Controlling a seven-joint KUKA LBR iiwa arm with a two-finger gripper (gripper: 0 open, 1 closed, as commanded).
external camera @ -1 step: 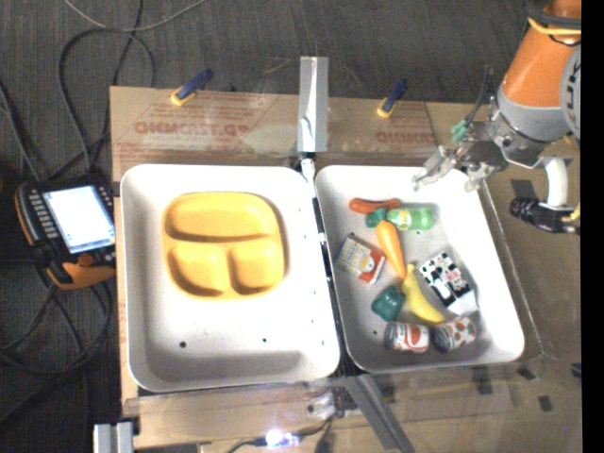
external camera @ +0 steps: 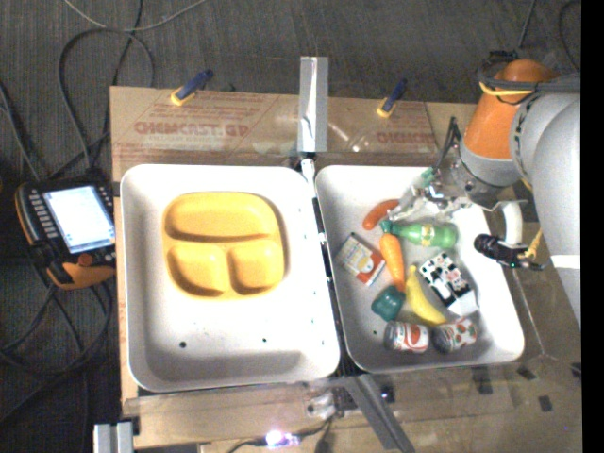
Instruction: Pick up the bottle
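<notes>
I hover my gripper (external camera: 436,189) just above the green bottle (external camera: 423,234), finger state unclear, and should descend squarely across its body.

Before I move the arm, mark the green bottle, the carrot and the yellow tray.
green bottle (external camera: 427,235), camera view, middle of its body
carrot (external camera: 394,258), camera view, mid-length
yellow tray (external camera: 225,243), camera view, central divider
</notes>
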